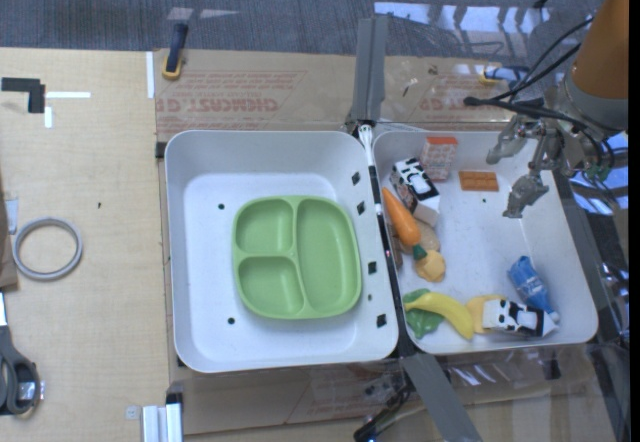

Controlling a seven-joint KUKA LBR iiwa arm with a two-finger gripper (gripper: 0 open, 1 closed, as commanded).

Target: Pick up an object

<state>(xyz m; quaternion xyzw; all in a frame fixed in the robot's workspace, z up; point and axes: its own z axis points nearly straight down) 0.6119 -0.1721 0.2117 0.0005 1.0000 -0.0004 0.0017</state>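
Observation:
My gripper (516, 174) hangs over the far right part of the right bin (575, 260), open, with nothing between its fingers. Below it on the bin floor lie an orange flat card (478, 181) and a small reddish box (438, 154). Along the bin's left side are a black-and-white toy (413, 180), an orange carrot (401, 217) and a tan piece (430, 263). Near the front lie a yellow banana (446, 310), a green piece (419, 324), a black-and-white cow toy (515, 316) and a blue crumpled packet (528, 282).
The left bin (190, 260) holds a green divided plate (297, 257). A grey tape ring (45, 248) lies on the wooden bench at far left. Cables (545, 50) run behind the right bin toward the arm.

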